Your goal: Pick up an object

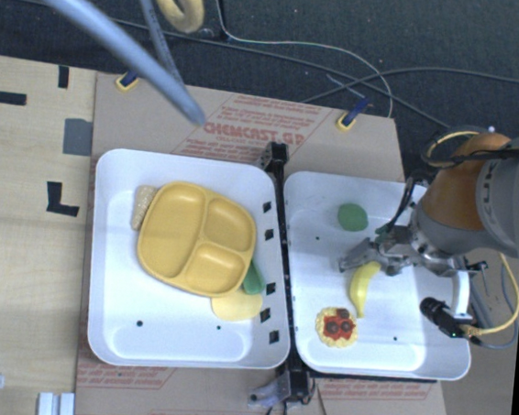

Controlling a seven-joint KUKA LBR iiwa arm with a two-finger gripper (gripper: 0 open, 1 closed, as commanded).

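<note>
In the right bin [410, 356] lie a yellow banana [362, 288], a round green object [352, 216] and a small round yellow toy with red spots [336, 327]. My gripper [366, 257] reaches in from the right and sits low at the banana's upper end, touching it or just above it. The green object lies a little beyond the gripper, and the spotted toy is nearer the bin's front edge. The banana rests on the bin floor.
The left bin [111, 306] holds a yellow divided plate [196, 239], with a tan object [142, 206] at its left edge and green [254, 281] and pale yellow [235, 306] pieces under its right corner. A black divider [278, 250] separates the bins. Cables run behind them.
</note>
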